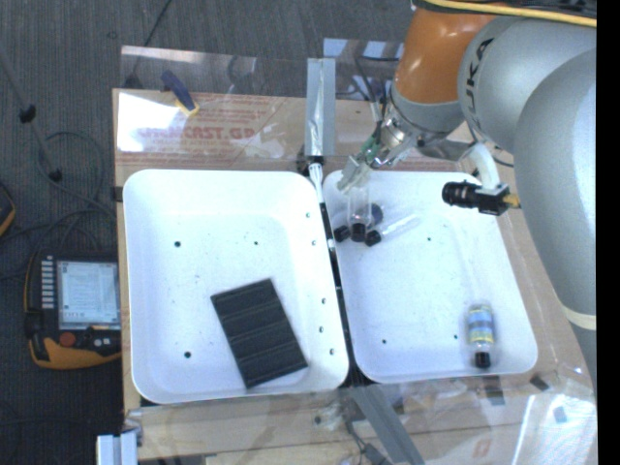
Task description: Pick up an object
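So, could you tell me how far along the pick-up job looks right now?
Nothing looks picked yet. The gripper is low at the right bin's upper left corner. The small bottle lies near that bin's lower right corner, and the dark ridged pad lies in the left bin. Grasping and lifting remain.

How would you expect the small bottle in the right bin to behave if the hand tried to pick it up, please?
The bottle lies on its side near the right bin's front corner, so a nudge would probably roll it. Its body looks smooth and rounded, so fingers may slip off. It seems small and likely light, and the nearby bin wall could crowd the approach.
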Robot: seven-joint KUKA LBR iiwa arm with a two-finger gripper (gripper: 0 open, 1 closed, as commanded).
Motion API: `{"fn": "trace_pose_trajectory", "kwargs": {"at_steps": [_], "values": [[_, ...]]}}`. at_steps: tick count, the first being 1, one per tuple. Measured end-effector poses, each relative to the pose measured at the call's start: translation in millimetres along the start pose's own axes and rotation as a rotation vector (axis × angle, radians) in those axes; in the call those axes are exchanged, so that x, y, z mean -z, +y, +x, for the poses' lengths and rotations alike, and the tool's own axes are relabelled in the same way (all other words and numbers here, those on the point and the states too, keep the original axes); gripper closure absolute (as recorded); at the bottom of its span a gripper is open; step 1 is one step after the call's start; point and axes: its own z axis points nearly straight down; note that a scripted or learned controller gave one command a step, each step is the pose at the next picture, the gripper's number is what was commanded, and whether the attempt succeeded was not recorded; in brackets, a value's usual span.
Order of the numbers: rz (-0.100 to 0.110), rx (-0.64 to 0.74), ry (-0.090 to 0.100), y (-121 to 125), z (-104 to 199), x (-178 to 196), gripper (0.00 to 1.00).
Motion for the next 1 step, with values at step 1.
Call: {"fn": "trace_pose_trajectory", "kwargs": {"at_steps": [1], "values": [[0.001,0.000,-0.006,0.0,-0.8,9.4,1.00]]}}
